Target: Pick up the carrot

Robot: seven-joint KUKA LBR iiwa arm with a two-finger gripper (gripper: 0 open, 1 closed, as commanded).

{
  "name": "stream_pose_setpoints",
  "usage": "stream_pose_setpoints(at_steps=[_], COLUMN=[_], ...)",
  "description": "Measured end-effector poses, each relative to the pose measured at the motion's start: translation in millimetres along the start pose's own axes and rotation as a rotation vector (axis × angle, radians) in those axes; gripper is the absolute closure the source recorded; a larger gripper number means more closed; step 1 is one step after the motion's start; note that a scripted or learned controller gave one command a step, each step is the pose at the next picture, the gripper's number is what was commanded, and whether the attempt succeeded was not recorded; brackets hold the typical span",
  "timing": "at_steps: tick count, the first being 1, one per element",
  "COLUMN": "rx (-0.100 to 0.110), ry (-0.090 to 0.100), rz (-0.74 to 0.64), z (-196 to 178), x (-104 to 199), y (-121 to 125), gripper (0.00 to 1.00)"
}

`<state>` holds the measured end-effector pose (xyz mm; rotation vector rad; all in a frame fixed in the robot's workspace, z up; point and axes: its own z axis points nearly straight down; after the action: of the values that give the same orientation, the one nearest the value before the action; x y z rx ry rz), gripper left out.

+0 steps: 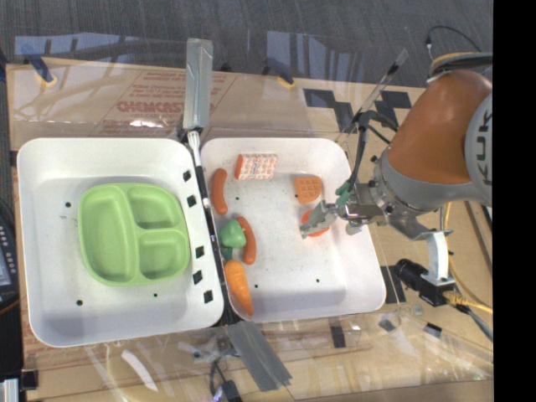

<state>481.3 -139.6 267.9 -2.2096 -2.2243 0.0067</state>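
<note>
One carrot (238, 285), one green tray (134, 233), two bins (276, 304); hand (322, 219) over red piece (316, 224), grip unclear.

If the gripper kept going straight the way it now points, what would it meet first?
The gripper points toward the view's left, low over the right bin. A small red-orange piece lies right at its tip, so that likely comes first. The carrot lies further off, toward the near-left corner. Depth is unclear.
</note>
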Motion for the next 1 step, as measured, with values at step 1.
stream_pose_setpoints(at_steps=[1], rx=[-0.002], ry=[-0.001], rz=[0.494], z=[-33.7], x=[21.3], y=[35.6], gripper=[0.0])
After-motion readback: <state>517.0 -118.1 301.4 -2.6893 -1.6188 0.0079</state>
